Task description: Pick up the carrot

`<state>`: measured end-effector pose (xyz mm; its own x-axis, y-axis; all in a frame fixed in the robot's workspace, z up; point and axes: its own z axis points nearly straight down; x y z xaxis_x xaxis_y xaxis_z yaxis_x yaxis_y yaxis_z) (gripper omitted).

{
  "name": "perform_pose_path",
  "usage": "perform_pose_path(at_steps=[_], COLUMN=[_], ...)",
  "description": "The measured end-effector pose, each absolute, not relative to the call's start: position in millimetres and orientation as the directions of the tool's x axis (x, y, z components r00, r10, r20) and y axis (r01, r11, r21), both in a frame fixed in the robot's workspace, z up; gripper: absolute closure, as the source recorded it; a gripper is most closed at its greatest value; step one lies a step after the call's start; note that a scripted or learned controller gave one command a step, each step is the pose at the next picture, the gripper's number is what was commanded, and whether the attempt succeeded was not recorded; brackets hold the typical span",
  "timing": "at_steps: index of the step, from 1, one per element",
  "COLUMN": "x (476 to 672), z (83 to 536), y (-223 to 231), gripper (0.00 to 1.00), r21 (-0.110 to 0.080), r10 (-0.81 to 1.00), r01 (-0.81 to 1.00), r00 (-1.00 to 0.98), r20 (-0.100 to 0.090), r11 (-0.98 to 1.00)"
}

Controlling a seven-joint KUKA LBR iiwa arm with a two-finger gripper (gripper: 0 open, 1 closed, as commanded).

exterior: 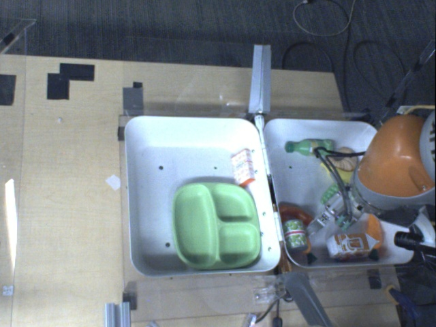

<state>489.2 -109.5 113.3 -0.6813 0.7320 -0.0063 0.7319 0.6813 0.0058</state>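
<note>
KUKA arm's gripper (334,215) is hanging low inside the rt bin (300,136), w/ cables trailing off the wrist; whether it's open or closed can't be told from this angle. The carrot (373,227), a stubby orange shape partly hidden by the arm, is lying just beside the gripper, toward the bin's near rt corner, touching a small carton (349,246). A green bottle (308,146) is sitting beyond the gripper; a can (296,234) is standing near its other side.
</note>
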Motion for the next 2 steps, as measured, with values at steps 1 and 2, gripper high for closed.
perform_pose_path(at_steps=[1, 2], x=[498.6, 491.9], z=[186, 90], y=[-77, -103], gripper=[0.0, 0.0], r21=[0.007, 0.012], r10=[0.823, 0.824], r01=[0.823, 0.823], r00=[-0.568, -0.567], r20=[-0.005, -0.011], r11=[0.568, 0.567])
